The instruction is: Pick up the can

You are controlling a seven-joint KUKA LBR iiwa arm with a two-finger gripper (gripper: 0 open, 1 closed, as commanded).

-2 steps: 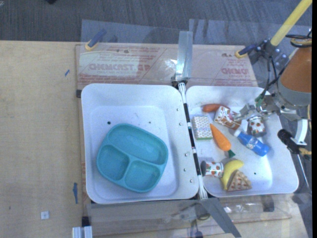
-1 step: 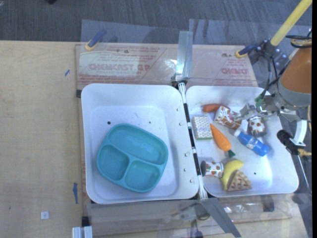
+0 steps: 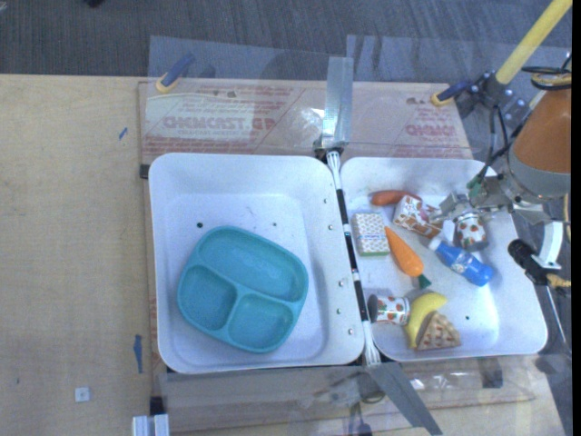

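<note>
A small white can with a red label (image 3: 390,309) lies on its side at the front left of the right bin (image 3: 522,334), touching a banana (image 3: 425,307). My gripper (image 3: 467,209) hangs over the back right of that bin, far from this can. Directly under it is a round red-and-white, can-like item (image 3: 469,232). I cannot tell whether the gripper touches that item.
The right bin also holds a carrot (image 3: 406,252), a blue bottle (image 3: 465,263), a patterned carton (image 3: 416,214), a checkered box (image 3: 369,232), a small orange piece (image 3: 388,197) and a pizza slice (image 3: 438,334). A teal divided plate (image 3: 241,287) lies in the left bin (image 3: 172,189).
</note>
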